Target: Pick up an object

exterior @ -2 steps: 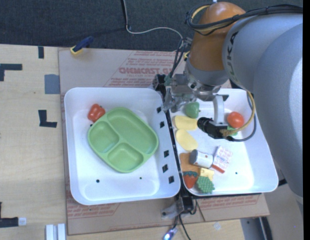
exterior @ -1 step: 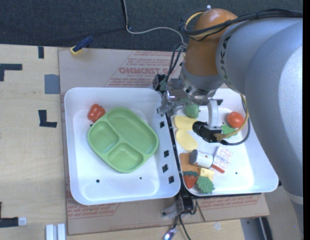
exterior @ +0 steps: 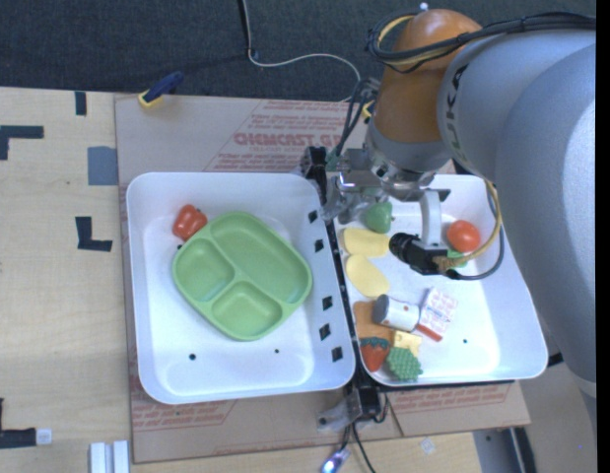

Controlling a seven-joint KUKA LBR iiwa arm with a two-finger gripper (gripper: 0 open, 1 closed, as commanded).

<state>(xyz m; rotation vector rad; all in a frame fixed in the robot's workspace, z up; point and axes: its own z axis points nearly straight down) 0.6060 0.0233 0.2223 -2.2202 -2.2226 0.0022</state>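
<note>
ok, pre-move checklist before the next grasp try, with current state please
1. Gripper over the right bin: ok, it sits near the bin's upper left corner.
2. Object between fingers: cannot tell, the wrist hides them.
3. Target close by: ok, a green item and yellow pieces lie just below the gripper.
4. Clearance from the divider wall: not ok, gripper is right at the edge between bins.
5. Left bin undisturbed: ok, green tray and red item lie inside it.
6. Cable clear: cannot tell, it loops beside the tomato.
</note>
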